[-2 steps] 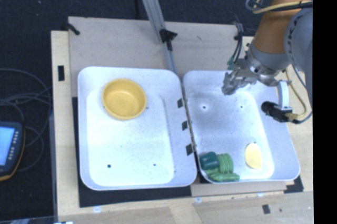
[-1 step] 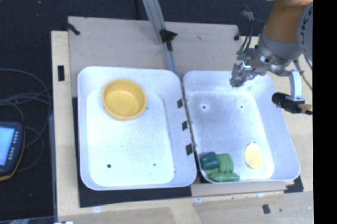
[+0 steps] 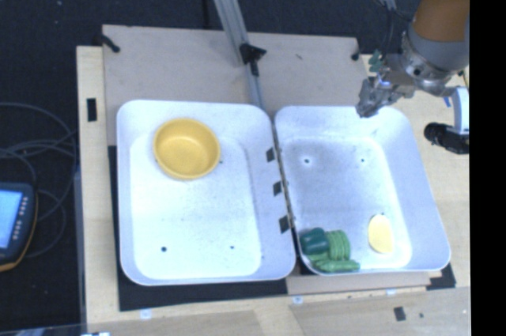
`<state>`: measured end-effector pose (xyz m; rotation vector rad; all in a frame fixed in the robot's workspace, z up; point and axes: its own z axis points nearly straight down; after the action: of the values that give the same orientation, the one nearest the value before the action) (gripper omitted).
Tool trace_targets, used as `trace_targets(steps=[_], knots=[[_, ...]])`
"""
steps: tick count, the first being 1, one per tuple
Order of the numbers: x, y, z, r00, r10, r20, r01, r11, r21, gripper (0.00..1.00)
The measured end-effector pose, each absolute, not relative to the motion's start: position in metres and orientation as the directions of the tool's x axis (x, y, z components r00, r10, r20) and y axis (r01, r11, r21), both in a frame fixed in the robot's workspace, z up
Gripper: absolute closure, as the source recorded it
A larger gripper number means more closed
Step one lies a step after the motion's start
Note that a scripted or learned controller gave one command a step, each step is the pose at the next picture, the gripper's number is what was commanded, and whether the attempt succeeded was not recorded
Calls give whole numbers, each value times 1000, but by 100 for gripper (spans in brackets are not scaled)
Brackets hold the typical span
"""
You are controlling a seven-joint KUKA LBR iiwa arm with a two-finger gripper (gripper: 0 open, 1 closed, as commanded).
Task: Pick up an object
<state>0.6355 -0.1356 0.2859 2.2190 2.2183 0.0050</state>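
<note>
A yellow bowl (image 3: 187,148) sits in the far left part of the left bin (image 3: 142,192). In the right bin (image 3: 399,145), near its front edge, lie a green ridged object (image 3: 327,248) and a small pale yellow object (image 3: 381,233). My gripper (image 3: 369,107) hangs over the far right corner of the right bin, well away from those objects, and nothing shows beneath it. The arm (image 3: 439,18), with its orange band, comes in from the upper right.
A grey metal pole (image 3: 228,6) slants down from the top to the gap between the bins. Black clips (image 3: 278,188) line the seam between the two bins. A handheld screen (image 3: 12,224) and cables lie at the left, off the bench.
</note>
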Motion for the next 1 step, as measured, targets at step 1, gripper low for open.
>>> trace_targets(steps=[1], knots=[[606, -88, 287, -2, 1000, 0, 1000, 2, 1, 100]])
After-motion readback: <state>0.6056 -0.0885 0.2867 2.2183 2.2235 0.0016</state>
